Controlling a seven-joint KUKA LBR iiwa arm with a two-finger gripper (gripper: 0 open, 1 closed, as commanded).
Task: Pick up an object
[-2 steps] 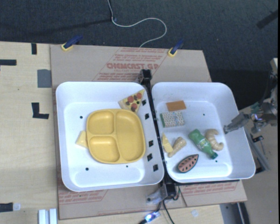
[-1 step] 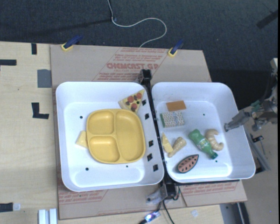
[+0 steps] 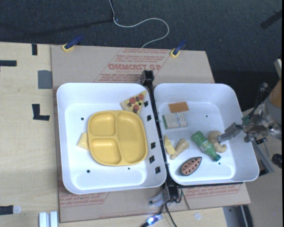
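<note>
**Tool Low in the Right Bin, Nothing Picked Yet**

Toys lay close together in the right bin (image 3: 236,103). The tool (image 3: 226,135) reached in from the right side, and its tip sat down by a tan curly toy (image 3: 217,142) and a green bottle (image 3: 204,145). Nothing could be seen between its tips, and I could not tell how the tool was set from up here.

A brown leaf-shaped toy (image 3: 191,165) lay near the front. A yellow toy (image 3: 175,147), a speckled block (image 3: 175,121) and an orange block (image 3: 178,107) lay nearer the middle wall. A yellow plate (image 3: 117,138) filled much of the left bin (image 3: 66,103), with a pizza slice (image 3: 135,103) beside it.

What could have gone wrong? The tan toy and the bottle touched, so the tool might have bumped one away or slipped off the round bottle.
</note>
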